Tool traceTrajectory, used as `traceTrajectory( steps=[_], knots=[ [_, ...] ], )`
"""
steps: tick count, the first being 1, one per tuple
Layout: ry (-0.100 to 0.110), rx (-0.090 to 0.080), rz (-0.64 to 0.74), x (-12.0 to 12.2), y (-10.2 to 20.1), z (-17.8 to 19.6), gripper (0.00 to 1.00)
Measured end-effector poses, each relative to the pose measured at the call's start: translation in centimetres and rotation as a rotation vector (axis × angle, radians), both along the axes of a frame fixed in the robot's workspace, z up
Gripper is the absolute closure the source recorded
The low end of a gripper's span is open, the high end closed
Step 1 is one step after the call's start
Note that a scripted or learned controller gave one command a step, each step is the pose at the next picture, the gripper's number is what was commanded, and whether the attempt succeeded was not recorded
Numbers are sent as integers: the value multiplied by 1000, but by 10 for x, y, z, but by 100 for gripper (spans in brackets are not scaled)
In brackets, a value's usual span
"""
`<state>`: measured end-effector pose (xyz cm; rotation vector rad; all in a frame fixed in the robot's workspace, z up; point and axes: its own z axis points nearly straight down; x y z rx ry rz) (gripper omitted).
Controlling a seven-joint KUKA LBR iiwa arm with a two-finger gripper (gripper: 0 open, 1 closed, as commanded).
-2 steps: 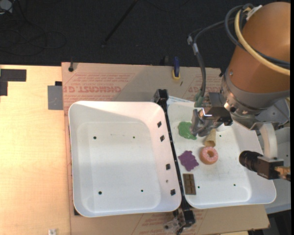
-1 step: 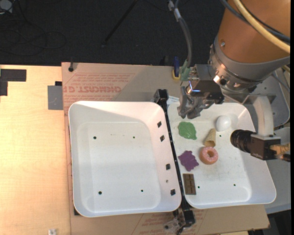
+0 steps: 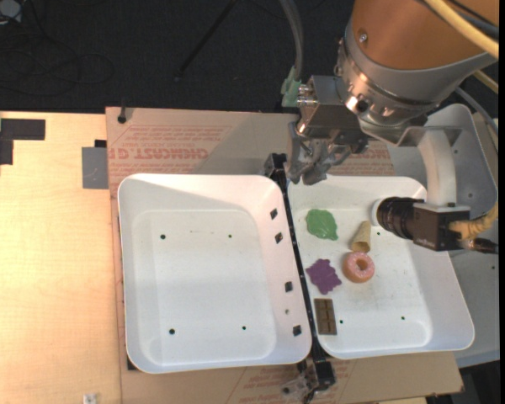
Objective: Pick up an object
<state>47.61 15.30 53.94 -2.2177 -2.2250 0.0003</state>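
Observation:
The right bin (image 3: pixel 438 326) holds a green flat piece (image 3: pixel 321 224), a purple piece (image 3: pixel 322 274), a pink frosted donut (image 3: pixel 359 267), a tan cone-like piece (image 3: pixel 362 237) and a small brown block (image 3: pixel 325 316). My gripper (image 3: pixel 313 171) hangs over the back left corner of that bin, above and behind the green piece. No object shows between its fingers.
The left bin (image 3: pixel 143 225) lies beside the right one, with a black divider strip (image 3: pixel 288 251) between them. Brown cardboard (image 3: pixel 194 146) lies under both bins. A pale wooden bench top (image 3: pixel 42 268) extends to the left.

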Motion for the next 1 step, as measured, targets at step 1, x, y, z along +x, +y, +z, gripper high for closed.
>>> traceTrajectory(
  steps=[1],
  knots=[
    [4,-1,3,-1,65,-3,100]
  ],
)
